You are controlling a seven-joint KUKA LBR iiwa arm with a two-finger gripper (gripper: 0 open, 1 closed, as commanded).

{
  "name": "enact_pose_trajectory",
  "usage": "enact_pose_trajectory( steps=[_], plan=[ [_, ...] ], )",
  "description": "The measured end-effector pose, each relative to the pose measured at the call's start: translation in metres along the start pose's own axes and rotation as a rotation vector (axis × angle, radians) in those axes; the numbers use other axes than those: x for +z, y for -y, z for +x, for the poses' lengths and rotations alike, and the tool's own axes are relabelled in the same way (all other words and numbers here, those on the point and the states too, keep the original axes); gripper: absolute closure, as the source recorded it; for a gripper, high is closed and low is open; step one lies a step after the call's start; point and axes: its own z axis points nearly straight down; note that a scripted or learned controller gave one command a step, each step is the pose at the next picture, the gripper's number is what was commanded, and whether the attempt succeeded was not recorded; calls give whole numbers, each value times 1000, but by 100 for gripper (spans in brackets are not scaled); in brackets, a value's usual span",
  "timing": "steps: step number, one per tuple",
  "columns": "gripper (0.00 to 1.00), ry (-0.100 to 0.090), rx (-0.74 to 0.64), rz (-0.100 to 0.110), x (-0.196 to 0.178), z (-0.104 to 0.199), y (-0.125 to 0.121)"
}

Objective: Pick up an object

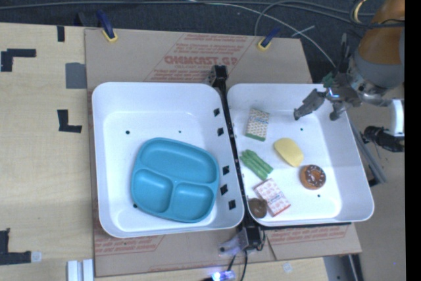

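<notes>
We see the claw spread wide, holding nothing, at two o'clock over the right bin; plate in the left bin.

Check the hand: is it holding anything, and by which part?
Nothing is held. The hand hangs with fingers spread and bare over the right bin's upper right edge, apart from the items lying in it.

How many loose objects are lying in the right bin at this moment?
6 in the right bin: patterned packet at the back, yellow piece mid-bin, green item, donut, red-checked packet, brown piece at the front-left corner.
</notes>
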Motion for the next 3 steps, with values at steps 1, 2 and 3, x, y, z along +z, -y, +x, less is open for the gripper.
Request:
enact_pose_trajectory(
  steps=[1, 2, 3],
  plan=[
    [0, 3, -3, -13, -8, 1, -3],
    [0, 3, -4, -11, 35, 0, -5],
    [0, 3, -3, -9, 79, 1, -2]
  ],
)
